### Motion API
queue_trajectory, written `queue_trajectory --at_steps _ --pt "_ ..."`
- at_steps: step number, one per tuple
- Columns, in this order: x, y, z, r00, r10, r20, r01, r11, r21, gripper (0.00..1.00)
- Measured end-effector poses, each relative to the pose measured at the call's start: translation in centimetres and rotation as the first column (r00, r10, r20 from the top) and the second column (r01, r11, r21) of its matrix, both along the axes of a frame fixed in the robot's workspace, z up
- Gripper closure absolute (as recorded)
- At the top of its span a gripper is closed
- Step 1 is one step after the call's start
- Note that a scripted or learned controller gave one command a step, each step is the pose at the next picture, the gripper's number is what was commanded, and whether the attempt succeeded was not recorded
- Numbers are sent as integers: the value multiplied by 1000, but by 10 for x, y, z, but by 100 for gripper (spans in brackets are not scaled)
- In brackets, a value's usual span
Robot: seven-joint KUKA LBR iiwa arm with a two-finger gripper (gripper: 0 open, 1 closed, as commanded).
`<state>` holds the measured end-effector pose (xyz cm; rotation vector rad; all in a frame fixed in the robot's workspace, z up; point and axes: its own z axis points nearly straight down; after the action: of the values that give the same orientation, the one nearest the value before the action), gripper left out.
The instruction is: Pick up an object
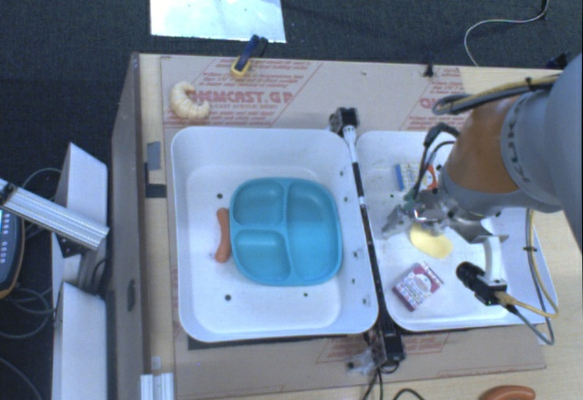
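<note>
The arm reaches in from 3 o'clock and hangs low over the white bin at 3 o'clock. Its end effector sits near the middle of that bin, toward the 9 o'clock wall. Its tip is too small and too cluttered to show whether it is apart or together, so that cannot be told.

Nothing can be seen clamped in it. The likeliest target, a flat yellow piece, lies on the bin floor just beside the end effector, at its 4 o'clock. From this slant I cannot tell whether the two touch. A pink packet lies at 6 o'clock of the yellow piece, near the bin's lower wall. A small blue item lies at 12 o'clock of the end effector.

The white bin at 9 o'clock holds a blue divided plate, with an orange sausage-shaped toy at the plate's 9 o'clock. Both are well apart from the arm. On the worktop, beyond the bins at 11 o'clock, lies a pale curled thing.

As I judge it, the task stands at the approach or the grasp itself. The arm is down among the objects, but no object is lifted. What is left is a firm hold, most probably on the yellow piece, and then the raise clear of the bin floor.
</note>
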<state>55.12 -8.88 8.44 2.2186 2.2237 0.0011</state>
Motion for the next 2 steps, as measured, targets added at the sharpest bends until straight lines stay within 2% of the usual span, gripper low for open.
queue_trajectory --at_steps 1,2 --pt "2 -1 12 1000 1 5 -1 1000 -1 100" --pt "14 -52 59 1000 -1 3 1 1000 -2 100"
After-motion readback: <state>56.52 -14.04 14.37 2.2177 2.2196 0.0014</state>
